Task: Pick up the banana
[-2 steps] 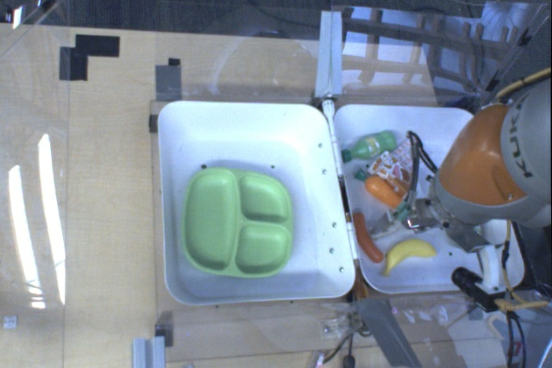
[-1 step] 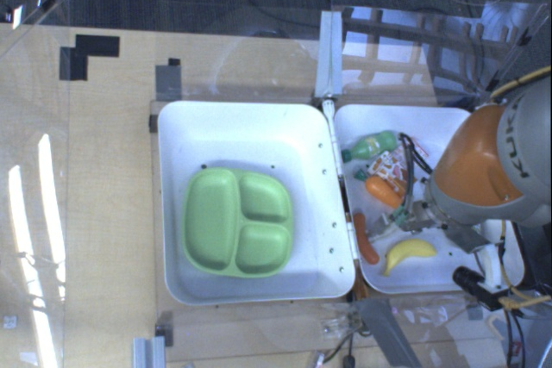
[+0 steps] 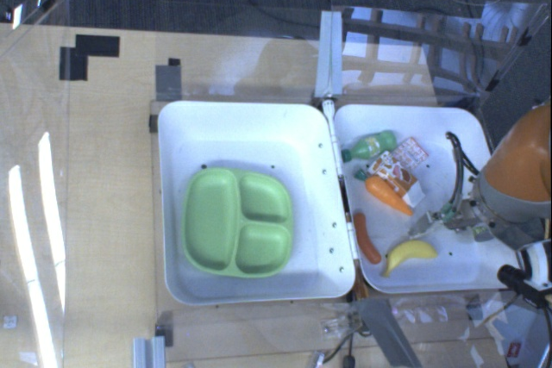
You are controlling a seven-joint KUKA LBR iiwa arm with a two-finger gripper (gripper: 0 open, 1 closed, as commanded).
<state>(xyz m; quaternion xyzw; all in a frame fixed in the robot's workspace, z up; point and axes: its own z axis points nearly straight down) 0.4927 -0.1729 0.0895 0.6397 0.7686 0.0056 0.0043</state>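
The yellow banana (image 3: 410,255) lies curved on the floor of the right bin (image 3: 448,271), near its front edge. My gripper (image 3: 434,223) hangs low in the same bin, just above and to the right of the banana, at the end of the arm with the orange band (image 3: 522,168). Nothing shows held in it, and the banana rests on the bin floor apart from it.
An orange carrot (image 3: 388,196), a red sausage (image 3: 367,238), a green bottle (image 3: 371,145) and a printed snack packet (image 3: 402,161) share the right bin. A green divided plate (image 3: 239,221) lies in the left bin (image 3: 181,142). A black cable (image 3: 457,159) runs along the arm.
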